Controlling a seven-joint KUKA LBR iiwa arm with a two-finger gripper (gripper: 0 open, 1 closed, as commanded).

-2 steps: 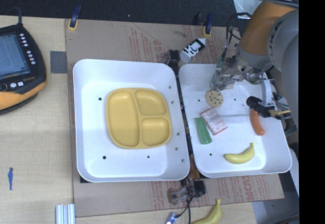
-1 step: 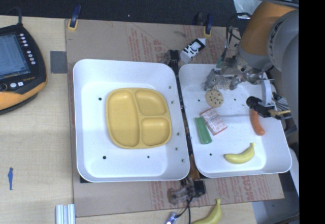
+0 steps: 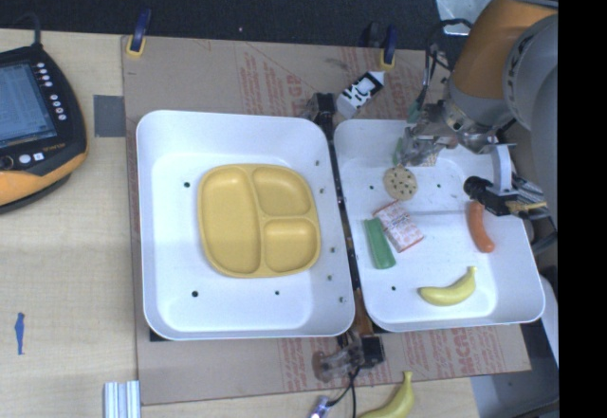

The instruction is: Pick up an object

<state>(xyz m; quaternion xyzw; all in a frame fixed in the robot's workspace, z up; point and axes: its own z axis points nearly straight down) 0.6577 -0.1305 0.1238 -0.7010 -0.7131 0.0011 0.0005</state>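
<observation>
Camera view looks down at a slant on the table [image 3: 57, 274], whose middle is covered by a brown cardboard sheet [image 3: 237, 75] clipped at its far edge, apparently to keep it from sliding under the bins. On that sheet sit the two shallow white bins side by side, their inner rims touching. The left bin [image 3: 161, 217] carries a yellow divided plate [image 3: 258, 219] lying flat near its centre. The right bin [image 3: 517, 307] holds the loose items, spread apart so that each could be taken on its own.

The arm [image 3: 503, 37] reaches in from the right, its orange band above the far right corner of the right bin. The hand [image 3: 417, 149] hangs low over the far part of that bin, just beyond a round cookie [image 3: 400, 182]; whether its fingers are apart or together cannot be told, since the metal parts blur together there. Nothing is visibly held between them.

To the far left lies a control pendant [image 3: 33, 127], well apart from the bins.

Within the right bin, nearest the front rim, lies a yellow banana [image 3: 450, 288]. A green bar [image 3: 379, 243] lies beside a small red-and-white packet [image 3: 399, 225], the two touching or nearly so. An orange carrot-like piece [image 3: 481, 227] lies toward the right wall. The cookie, closest to the hand, seems the likeliest target, and being flat it may be hard to grip.

A second banana [image 3: 394, 399] lies outside the bins at the front edge.
</observation>
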